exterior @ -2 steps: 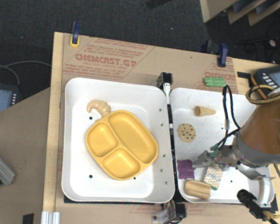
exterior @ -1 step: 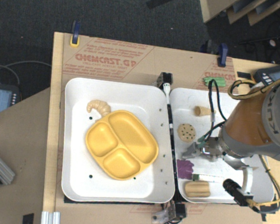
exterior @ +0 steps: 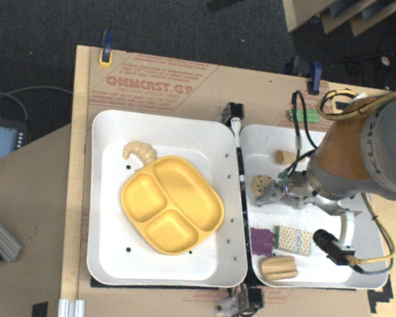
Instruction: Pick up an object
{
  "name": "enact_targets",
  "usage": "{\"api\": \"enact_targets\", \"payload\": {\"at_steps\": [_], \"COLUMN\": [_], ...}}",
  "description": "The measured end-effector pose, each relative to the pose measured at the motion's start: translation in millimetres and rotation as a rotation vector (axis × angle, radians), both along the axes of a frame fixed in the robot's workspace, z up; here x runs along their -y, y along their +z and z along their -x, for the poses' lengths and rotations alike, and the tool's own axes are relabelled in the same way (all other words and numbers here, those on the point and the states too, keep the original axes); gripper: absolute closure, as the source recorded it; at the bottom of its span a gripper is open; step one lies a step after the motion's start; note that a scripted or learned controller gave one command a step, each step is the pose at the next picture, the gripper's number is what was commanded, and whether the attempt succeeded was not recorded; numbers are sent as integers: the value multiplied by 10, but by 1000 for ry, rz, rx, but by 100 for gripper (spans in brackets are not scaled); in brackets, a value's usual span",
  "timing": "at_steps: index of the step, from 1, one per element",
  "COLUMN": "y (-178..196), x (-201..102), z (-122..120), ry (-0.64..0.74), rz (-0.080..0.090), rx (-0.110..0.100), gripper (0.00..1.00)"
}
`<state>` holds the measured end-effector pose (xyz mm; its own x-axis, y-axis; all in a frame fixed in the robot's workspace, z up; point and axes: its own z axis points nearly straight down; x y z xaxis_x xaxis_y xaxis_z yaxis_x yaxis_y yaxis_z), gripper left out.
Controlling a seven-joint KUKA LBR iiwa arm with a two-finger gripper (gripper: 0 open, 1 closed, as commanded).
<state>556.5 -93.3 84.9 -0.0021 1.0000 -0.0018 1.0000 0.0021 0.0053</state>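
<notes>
In the right bin, my gripper hangs low near the left wall, with the grey arm and its orange band behind it to the right. A round speckled cookie-like piece lies right at the gripper's tip, touching or nearly touching it. A small brown cork-like piece lies farther back. Toward the front lie a purple piece, a patterned pale packet and a tan bread-like roll. I see nothing lifted by the gripper.
The left bin holds a yellow divided plate and a tan curved croissant-like piece behind it. A black-edged wall separates the two bins. The bench is brown cardboard with clamps at the back.
</notes>
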Motion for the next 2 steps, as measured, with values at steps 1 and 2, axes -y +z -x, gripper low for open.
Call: {"api": "enact_targets", "payload": {"at_steps": [1, 2], "y": [-10, -38], "x": [306, 349], "z": [-979, -1049], "ry": [-3, -6], "rz": [-2, -7], "rx": [-12, -31], "gripper": [0, 0]}}
